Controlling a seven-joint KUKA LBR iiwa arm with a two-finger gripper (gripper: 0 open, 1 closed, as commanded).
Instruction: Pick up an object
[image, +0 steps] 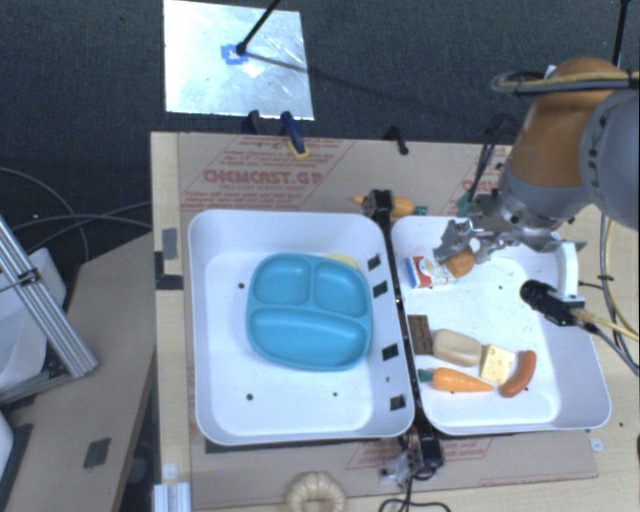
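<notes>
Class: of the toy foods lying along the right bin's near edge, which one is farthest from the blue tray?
The sausage: reddish, curved, at the row's right end, beyond the carrot and cheese wedge.

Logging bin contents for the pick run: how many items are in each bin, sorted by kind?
Divided plates: 1, blue plate, left bin
Toy foods: 6, right bin, carrot, sausage, cheese, bread, chocolate, brown piece
Cartons: 1, carton
Total: 8
</notes>
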